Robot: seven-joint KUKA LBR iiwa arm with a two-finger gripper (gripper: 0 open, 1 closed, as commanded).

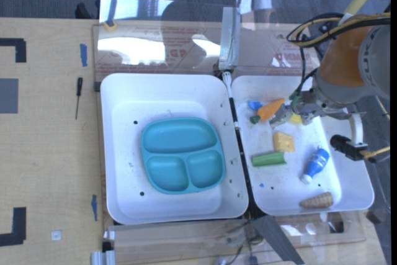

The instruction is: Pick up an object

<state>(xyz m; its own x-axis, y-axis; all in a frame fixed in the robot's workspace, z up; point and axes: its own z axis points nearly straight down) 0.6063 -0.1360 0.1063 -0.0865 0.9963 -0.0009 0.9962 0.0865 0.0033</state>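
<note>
- In the right bin (356, 195), the carrot (270, 110) lies near the back wall, just beside the gripper (286, 116), probably the chosen target.
- Whether the gripper has clenched it, I cannot tell.
- Cheese (284, 141), a green stick (268, 159) and a bottle (316, 164) lie scattered nearby.
- The left bin (118, 133) holds a blue tray (182, 154).

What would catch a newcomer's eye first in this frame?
The big blue divided tray lying in the middle of the left bin stands out most. Next comes the arm's orange band at the right, with the gripper low over the back of the right bin beside an orange carrot-like piece. Scattered in front of it lie a yellow block, a green stick, a blue and white bottle and a tan cone.
</note>
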